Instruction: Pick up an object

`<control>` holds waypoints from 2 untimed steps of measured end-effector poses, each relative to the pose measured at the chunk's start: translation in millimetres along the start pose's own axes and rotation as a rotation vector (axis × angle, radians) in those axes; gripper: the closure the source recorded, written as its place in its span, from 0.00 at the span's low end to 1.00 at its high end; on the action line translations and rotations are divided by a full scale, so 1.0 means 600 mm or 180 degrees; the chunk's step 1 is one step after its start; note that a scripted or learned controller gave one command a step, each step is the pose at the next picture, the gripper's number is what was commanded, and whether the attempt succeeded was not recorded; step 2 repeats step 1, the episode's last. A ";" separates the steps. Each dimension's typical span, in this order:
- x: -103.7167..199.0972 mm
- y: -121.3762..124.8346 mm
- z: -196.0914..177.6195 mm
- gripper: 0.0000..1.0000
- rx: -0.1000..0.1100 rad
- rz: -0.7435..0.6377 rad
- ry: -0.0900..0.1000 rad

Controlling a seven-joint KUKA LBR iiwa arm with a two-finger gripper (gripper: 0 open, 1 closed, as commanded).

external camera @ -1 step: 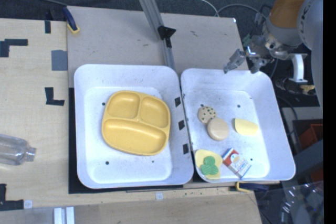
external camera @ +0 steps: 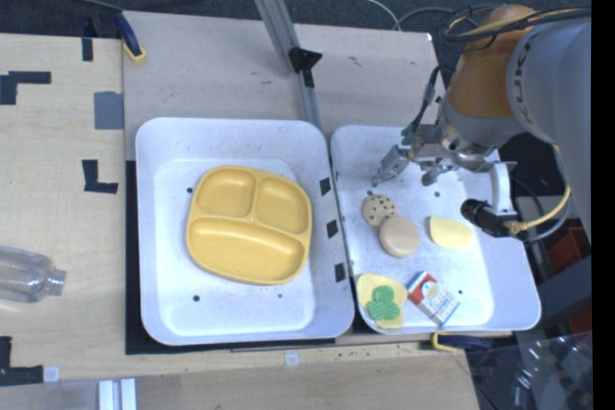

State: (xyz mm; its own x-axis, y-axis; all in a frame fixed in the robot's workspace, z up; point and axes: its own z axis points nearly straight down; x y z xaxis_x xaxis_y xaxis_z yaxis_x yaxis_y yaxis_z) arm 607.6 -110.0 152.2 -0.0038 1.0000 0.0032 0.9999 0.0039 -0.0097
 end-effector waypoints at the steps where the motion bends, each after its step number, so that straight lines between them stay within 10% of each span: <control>1: 0.033 -0.100 -0.040 0.00 -0.0019 0.0012 -0.0009; 2: 0.033 -0.100 -0.040 0.00 -0.0019 0.0012 -0.0009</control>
